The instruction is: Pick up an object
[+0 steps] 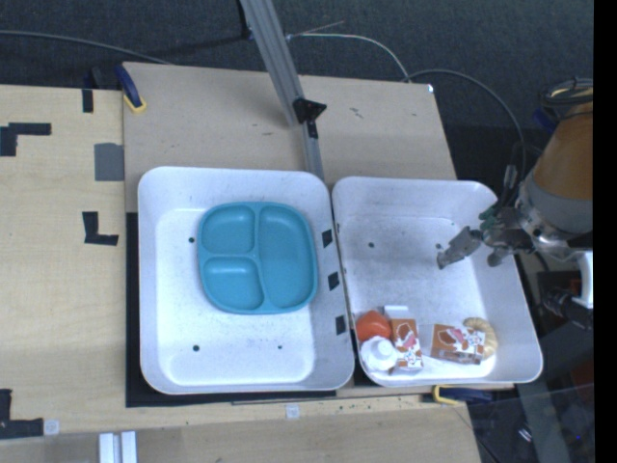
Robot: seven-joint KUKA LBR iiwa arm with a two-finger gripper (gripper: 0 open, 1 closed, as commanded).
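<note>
hand (461,249) above right bin | snack packet (464,340) nearer front, apart

The tool (472,244) hangs over the right bin (405,205) near its right wall. Left of the tool and toward the far wall the bin floor lies bare, giving open passage. Nearer the camera from the tool, items crowd the bin's front edge: an orange ball (374,325), a white cap (380,354), a red and white packet (406,344) and a snack bag (465,340), close together. Further left, past the bin walls, a blue divided plate (257,258) takes up the left bin (169,355)'s middle. A slanted metal pole (275,46) crosses the worktop (202,114) beyond.
</note>
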